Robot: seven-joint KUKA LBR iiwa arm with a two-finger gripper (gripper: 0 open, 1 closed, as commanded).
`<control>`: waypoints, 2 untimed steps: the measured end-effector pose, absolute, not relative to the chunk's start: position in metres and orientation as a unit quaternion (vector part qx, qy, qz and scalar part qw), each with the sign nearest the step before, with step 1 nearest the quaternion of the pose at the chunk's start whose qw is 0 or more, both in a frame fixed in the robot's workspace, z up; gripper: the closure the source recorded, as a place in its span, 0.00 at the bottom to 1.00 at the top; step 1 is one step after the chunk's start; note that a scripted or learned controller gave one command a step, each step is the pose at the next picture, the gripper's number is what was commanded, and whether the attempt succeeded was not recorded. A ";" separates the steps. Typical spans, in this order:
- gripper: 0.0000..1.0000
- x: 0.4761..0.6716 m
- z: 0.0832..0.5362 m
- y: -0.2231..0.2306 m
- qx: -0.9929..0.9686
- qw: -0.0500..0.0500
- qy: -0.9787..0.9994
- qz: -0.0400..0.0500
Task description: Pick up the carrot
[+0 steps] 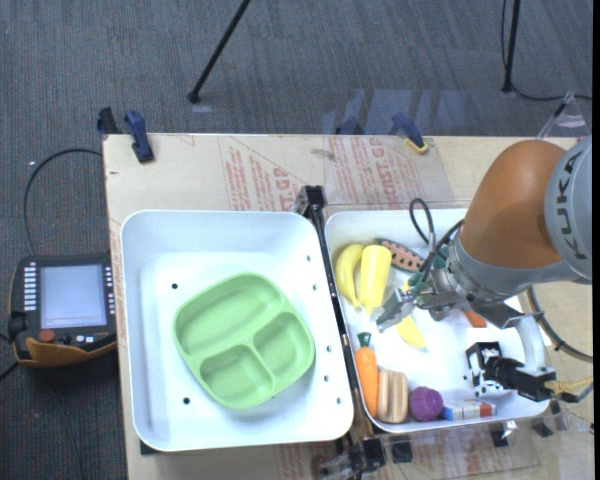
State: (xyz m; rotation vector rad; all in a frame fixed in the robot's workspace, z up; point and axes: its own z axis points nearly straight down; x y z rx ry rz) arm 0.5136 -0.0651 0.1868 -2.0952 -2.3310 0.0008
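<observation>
Dark grey carpet surrounds the wooden bench, with tripod legs standing behind it.

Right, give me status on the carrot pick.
End effector over right bin, above the bananas. Carrot lying at the bin's left wall, not gripped. Wooden cylinder tight against the carrot's right side.

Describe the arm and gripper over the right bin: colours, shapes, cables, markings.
The arm is bulky and rounded, with a broad orange band above the wrist and a grey shell bearing dark KUKA lettering. A black cable loops beside the wrist. The gripper is small, metallic grey, with thin wires and a touch of green near its base.
</observation>
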 end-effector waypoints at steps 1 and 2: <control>0.00 0.477 0.099 -0.090 -0.606 -0.005 -0.796 0.001; 0.00 0.509 0.189 -0.032 -0.683 0.001 -0.730 -0.002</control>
